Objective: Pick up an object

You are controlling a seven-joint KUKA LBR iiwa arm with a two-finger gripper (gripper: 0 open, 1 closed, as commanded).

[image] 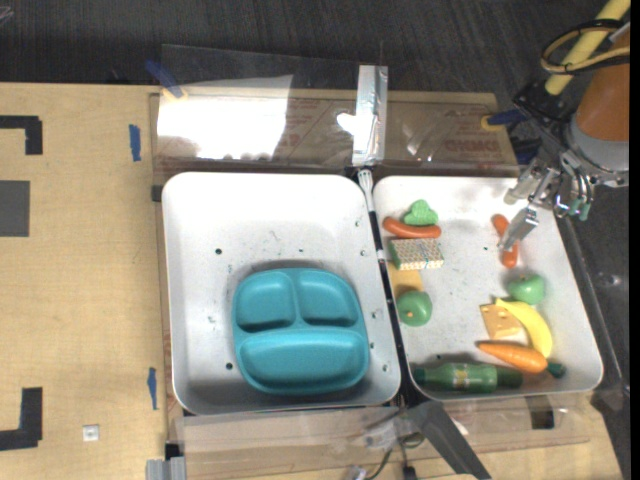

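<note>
My gripper (522,205) hangs over the upper right part of the right bin (585,368), reaching in from the right below the orange wrist band (606,113). It stands open with nothing between its fingers. A small orange toy piece (509,256) lies just under and left of the lower fingertip (519,230), partly covered by it. Further down lie a green apple (527,289), a cheese wedge (496,319), a banana (537,328), a carrot (511,356) and a green bottle (465,375).
Along the right bin's left side lie a green leafy toy (421,211), an orange sausage (411,230), a sandwich block (416,254) and a second green apple (414,307). The left bin (190,268) holds a teal divided tray (298,330).
</note>
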